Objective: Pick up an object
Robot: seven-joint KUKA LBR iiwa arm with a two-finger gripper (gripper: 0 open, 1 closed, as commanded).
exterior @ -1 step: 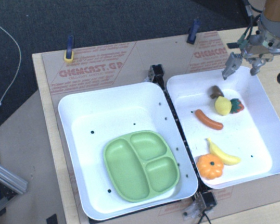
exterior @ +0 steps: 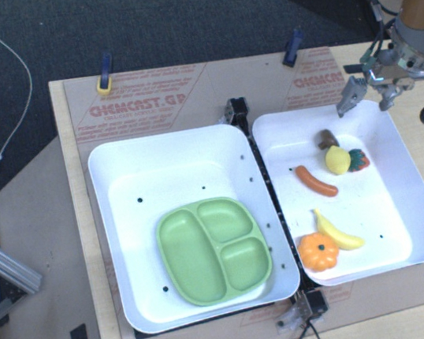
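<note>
Objects for picking lie in the right white bin (exterior: 408,197): small brown lump (exterior: 326,138) near the far edge; yellow lemon-shaped toy (exterior: 337,160) just beside it, touching a red-and-green piece (exterior: 356,160). Orange-red toy sausage (exterior: 316,181) lies slantwise toward the bin's left wall. Yellow toy banana (exterior: 337,233) touches the orange toy pumpkin (exterior: 319,251) in the near-left corner.

Left white bin (exterior: 118,179) carries a green three-compartment plastic tray (exterior: 213,249) in its near half.

Two-finger gripper (exterior: 367,98) hangs over the right bin's far-right corner, fingers spread wide, nothing between them. It stands apart from all the toys.
</note>
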